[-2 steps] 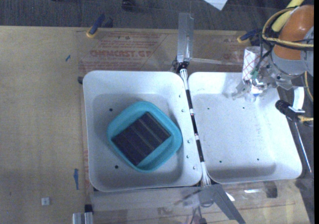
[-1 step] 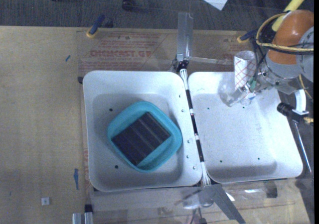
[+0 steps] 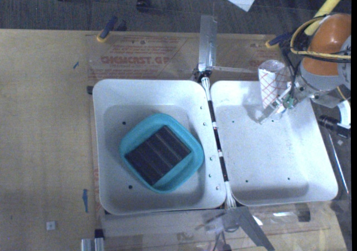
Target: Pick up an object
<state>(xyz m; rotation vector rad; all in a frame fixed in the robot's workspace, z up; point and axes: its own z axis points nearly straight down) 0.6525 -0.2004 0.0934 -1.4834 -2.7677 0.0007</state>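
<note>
A white object with a red grid pattern point(image 3: 271, 83) stands tilted at the back of the right bin point(image 3: 279, 160). My gripper point(image 3: 280, 105) is right against its lower right side, reaching in from the right under the orange-banded wrist point(image 3: 329, 38). A small shadow lies on the bin floor just below the two. In the left bin point(image 3: 111, 110) a teal square dish point(image 3: 189, 146) rests at an angle, with a dark ridged block point(image 3: 157, 155) lying inside it.
A metal divider point(image 3: 215, 133) runs between the two bins, and a clamp post point(image 3: 207, 43) stands behind them. Yellow and black cables point(image 3: 304, 29) loop beside the wrist. The wooden bench point(image 3: 44, 133) extends to the left.
</note>
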